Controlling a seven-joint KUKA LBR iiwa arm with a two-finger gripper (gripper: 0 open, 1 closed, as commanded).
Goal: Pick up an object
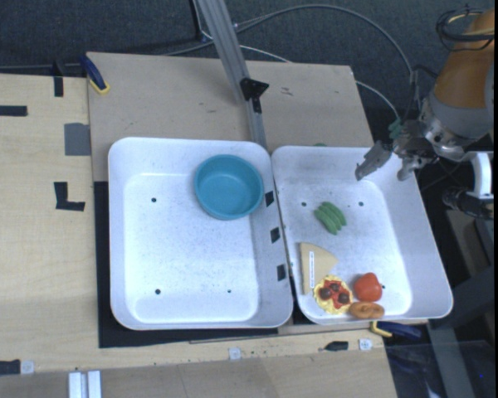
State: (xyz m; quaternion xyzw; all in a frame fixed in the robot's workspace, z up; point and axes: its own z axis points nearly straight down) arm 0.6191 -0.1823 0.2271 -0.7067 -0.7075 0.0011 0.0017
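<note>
The claw [388,162] hangs over the upper right corner of the right bin [419,247], its two fingers spread apart with nothing between them. One fingertip juts toward the bin's inside; the other sits nearer the rim. Above it the grey wrist and orange band of the arm [463,81] lean in from the right.

By my reading this is the approach step: nothing is gripped and the claw is not yet over any item. The next move calls for choosing a target, shifting the claw down and to the left in the view until it sits above that thing, then lowering with the fingers wide enough to straddle it.

The closest candidate is the green toy vegetable [331,216], lying alone on the bin floor, near the claw but clearly apart from it. Well apart from the claw, at the bin's near end, the pizza slice [318,265] lies with a red tomato-like piece [367,287] and an orange piece [366,310] crowded beside it; those look harder to grip cleanly.

In the left bin [141,247], well apart from the claw, stands a blue bowl [228,186] near the top right corner. Both bins rest on the bench [33,247].
</note>
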